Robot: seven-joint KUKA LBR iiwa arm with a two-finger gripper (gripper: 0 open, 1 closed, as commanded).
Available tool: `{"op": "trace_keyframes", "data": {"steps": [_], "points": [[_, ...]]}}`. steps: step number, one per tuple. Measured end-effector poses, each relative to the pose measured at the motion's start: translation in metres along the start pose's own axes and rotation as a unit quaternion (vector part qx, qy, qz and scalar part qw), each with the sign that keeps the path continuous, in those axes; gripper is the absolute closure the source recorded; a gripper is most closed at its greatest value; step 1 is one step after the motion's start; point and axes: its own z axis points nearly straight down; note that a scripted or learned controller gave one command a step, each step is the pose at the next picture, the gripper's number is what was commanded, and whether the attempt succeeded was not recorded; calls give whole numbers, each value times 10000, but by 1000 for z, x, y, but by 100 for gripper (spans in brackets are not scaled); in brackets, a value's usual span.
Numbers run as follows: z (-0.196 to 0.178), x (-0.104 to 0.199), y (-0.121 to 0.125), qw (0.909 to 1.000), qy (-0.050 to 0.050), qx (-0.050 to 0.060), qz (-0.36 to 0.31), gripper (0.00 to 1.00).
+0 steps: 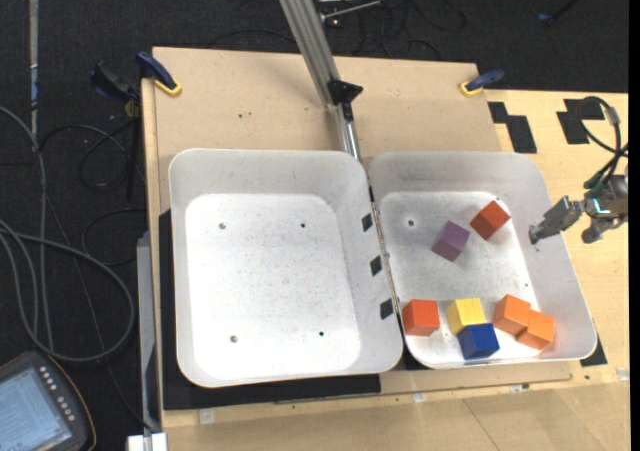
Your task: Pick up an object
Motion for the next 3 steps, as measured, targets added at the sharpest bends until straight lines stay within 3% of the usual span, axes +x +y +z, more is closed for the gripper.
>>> {"op": "trace_keyframes", "data": {"steps": [1, 3], "points": [[-2, 0, 1, 10000, -7, -18, -1, 0], [98, 19, 7, 10000, 5, 7, 5, 0]]}}
